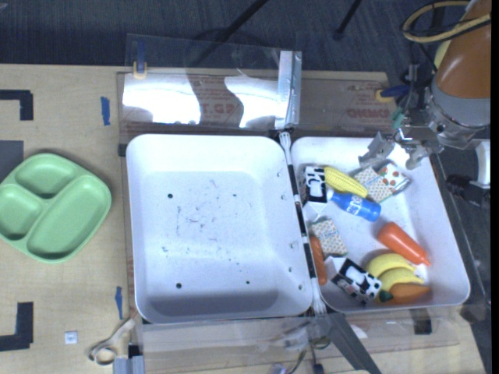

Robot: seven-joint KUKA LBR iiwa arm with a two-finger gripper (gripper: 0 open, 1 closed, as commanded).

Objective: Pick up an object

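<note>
The right bin holds a jumble of toys. A yellow corn cob lies on a blue bottle, with a patterned card box beside them. An orange carrot, a yellow banana and a black-and-white cow toy lie nearer the front. My gripper hangs over the bin's back right part, just above the patterned box. Its fingers are spread open and hold nothing.
The left bin sits beside the right one, and they share a middle wall. A green divided plate rests on the bench at far left. A clear plastic sheet stands behind the left bin. Yellow cable loops above the arm.
</note>
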